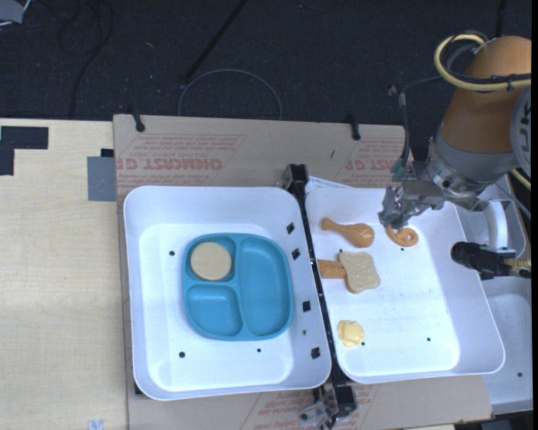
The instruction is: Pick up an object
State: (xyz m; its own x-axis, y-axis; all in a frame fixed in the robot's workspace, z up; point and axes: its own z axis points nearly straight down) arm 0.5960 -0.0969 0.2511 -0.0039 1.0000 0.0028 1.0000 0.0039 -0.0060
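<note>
My gripper [396,217] hangs over the back of the right bin [448,348], just above a small orange piece [403,236] that lies right under its tips. To its left lies a tan drumstick [351,231]. A slice of toast [360,271] rests mid-bin, with a small brown strip [330,268] at its left edge. A pale yellow lump [351,333] sits near the front. I see nothing between the fingers.
The left bin [152,348] holds a blue divided tray [260,285] with a round tan cookie [210,260] in its back-left compartment. A black divider [307,267] runs between the bins. Cardboard lies under both.
</note>
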